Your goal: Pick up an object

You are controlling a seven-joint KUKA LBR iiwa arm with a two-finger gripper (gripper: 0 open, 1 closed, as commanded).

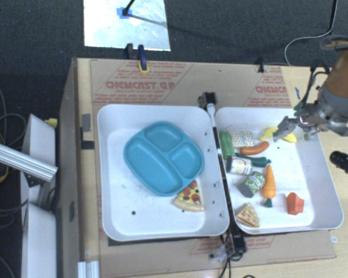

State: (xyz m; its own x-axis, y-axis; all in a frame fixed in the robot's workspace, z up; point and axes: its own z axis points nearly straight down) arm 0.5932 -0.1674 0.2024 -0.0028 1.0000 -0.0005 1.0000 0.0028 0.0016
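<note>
- I read this as the approach step — nothing is lifted yet, and no object shows between the fingers.
- The gripper [294, 127] sits at the upper right of the frame, over the top edge of the right bin [330, 204], reaching in from the right.
- Its fingers look spread, one toward the left and one lower right, so I judge it open and holding nothing.
- Just beside the fingertips lies a yellow piece [280, 134], partly hidden; it seems the likeliest target, though I cannot tell its shape.
- Other candidates lie lower left of the gripper: a sausage [254, 149], a carrot [269, 182], a bottle [242, 166], a red block [295, 203] and a sandwich [248, 215].
- The sausage's long axis runs nearly left to right, tilted up at its right end, which points toward the gripper.
- The carrot stands almost vertical in the frame, thick end up, tip toward the bottom.
- Next move as I judge it: descend over the yellow piece, set the fingers across its short side, then close — the bin wall is close, so clearance matters.
- The left bin [119, 213] holds a blue plate [162, 158] and a pizza slice [191, 197], well apart from the gripper.
</note>
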